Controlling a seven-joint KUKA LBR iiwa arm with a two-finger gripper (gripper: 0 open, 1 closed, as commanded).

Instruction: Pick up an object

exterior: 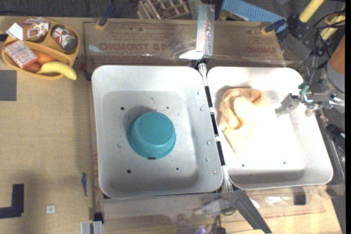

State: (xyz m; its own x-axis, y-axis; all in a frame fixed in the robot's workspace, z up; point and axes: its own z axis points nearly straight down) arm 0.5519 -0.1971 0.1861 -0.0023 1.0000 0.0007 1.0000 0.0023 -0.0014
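The crumpled cream-and-orange cloth (239,113) looks soft and light; pinch a raised fold. The gripper (289,104) hovers beside it; whether it is spread, I cannot tell.

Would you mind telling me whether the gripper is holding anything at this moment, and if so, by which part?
Nothing is held. The gripper hangs over the right bin, apart from the tan cloth; nothing shows between its fingers.
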